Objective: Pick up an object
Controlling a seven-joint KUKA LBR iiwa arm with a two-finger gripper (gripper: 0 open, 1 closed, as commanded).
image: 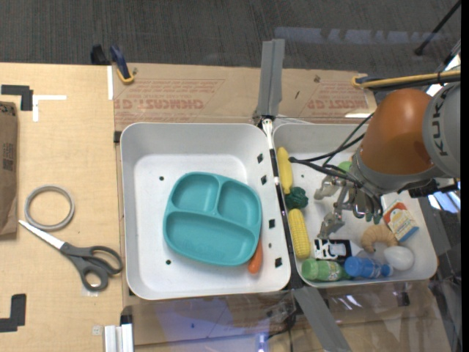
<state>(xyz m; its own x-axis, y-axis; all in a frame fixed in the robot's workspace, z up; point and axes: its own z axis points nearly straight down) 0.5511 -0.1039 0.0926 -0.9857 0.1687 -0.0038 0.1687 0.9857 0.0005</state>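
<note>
Hanging over the right bin (pixel 432 266), the gripper (pixel 338 213) points its metal fingers down toward the bin floor; whether they are open or shut cannot be told from this slant, and nothing is seen between them. Above it the arm's orange band (pixel 393 134) bulges in from the right, with black cables trailing across the bin's upper part.

Just below the gripper lies a small black-and-white item (pixel 331 248). Left of it, along the bin's left wall, a corn cob (pixel 297 233) lies lengthwise, a dark green toy (pixel 296 199) sits above it and a yellow piece (pixel 284 169) stands higher still. Along the bin's near edge rest a green object (pixel 321 270), a blue bottle (pixel 364 268) and a white rounded thing (pixel 399 257). A tan piece (pixel 376 237) and a small red-and-white carton (pixel 400 222) lie to the gripper's right.

The left bin (pixel 146 160) holds a teal divided plate (pixel 213 219), with an orange carrot (pixel 255 259) touching its lower right rim.

Well apart on the bench, scissors (pixel 77 255) and a roll of tape (pixel 49 207) lie on the wood.
</note>
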